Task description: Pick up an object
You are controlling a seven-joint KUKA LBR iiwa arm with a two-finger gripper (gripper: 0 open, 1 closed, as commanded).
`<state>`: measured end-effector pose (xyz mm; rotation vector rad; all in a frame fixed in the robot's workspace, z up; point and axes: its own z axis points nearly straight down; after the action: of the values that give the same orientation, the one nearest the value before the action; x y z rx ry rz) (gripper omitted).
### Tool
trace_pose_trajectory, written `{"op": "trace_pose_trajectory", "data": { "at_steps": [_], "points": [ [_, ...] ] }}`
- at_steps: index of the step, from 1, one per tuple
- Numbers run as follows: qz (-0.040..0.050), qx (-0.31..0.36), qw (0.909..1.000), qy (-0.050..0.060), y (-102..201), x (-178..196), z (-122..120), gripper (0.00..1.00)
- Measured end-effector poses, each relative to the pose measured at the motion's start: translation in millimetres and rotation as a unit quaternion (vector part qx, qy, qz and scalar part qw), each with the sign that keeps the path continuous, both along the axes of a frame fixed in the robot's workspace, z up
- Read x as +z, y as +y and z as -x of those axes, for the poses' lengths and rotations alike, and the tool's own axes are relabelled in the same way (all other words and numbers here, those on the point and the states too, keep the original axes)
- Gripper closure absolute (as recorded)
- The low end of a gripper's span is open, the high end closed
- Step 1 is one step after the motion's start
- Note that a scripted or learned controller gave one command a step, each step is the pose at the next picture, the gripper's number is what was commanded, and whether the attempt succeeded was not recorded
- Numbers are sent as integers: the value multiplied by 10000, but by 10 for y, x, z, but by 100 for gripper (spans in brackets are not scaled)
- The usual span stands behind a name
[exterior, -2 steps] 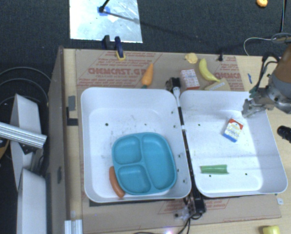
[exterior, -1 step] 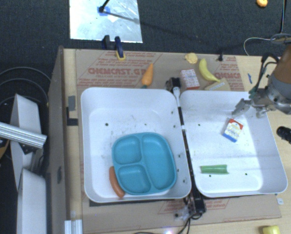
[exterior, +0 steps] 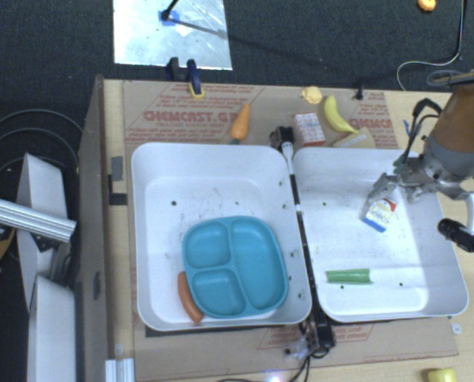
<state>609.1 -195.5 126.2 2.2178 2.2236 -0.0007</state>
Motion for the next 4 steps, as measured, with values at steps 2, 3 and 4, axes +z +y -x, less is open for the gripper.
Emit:
{"op": "trace_pose_trajectory", "data": {
  "at_steps": [2,3,4],
  "points": [
    [-1,15,10000,-12,195,6,78,100],
    [-7,-8,10000,-7,179,266,282,100],
    [7,-13,10000,-27,-125,534,143,100]
  ]
}}
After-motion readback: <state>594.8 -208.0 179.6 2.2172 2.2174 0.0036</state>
